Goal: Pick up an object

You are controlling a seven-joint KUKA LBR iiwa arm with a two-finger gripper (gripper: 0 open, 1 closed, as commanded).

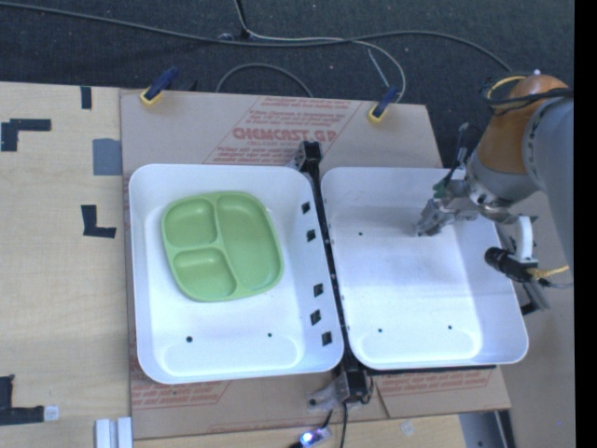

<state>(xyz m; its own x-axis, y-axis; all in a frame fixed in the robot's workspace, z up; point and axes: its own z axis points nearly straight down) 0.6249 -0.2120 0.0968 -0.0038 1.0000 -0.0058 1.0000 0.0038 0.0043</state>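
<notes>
A light green divided plate [222, 245] lies in the left bin [149, 250], toward its upper left. The arm reaches in from the right, with its orange band at the top right. My gripper [432, 220] hangs low over the right bin [401, 334], near that bin's upper right part. Nothing shows between its fingers. The gripper is far from the plate, a whole bin's width to the right.
Both bins rest on a cardboard sheet [280, 129] held by clamps [159, 84] at its far edge. A black divider strip [317, 250] runs between the bins. Cables [308, 35] trail over the dark floor behind. A wooden bench top [56, 278] lies to the left.
</notes>
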